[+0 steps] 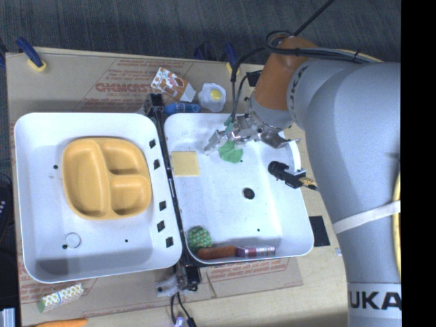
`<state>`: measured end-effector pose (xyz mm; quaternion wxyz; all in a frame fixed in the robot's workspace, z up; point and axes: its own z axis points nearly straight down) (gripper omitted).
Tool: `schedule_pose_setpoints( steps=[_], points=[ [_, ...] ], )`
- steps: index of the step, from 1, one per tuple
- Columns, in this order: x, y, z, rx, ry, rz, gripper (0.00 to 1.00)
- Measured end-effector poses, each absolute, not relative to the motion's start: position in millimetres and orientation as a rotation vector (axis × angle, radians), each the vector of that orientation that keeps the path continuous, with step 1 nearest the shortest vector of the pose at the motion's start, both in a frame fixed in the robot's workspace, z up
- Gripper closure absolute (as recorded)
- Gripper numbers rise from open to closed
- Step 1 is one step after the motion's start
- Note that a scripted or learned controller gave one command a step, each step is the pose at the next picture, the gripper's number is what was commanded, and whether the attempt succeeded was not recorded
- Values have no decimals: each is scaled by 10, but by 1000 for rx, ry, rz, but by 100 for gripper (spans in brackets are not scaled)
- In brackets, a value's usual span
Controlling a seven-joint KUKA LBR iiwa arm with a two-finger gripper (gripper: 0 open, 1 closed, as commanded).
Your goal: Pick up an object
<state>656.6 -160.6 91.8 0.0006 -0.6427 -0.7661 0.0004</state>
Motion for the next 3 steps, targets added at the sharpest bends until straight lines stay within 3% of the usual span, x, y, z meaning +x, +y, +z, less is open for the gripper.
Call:
schedule_pose_setpoints(
  steps=[1,2,3],
  points=[
    [6571,-1605,1024,-2013,-2411,3,100],
    [6571,-1604,1023,-2012,-2411,3,0],
    [6576,-1603,1128,-2009,-2415,4,100]
  ],
)
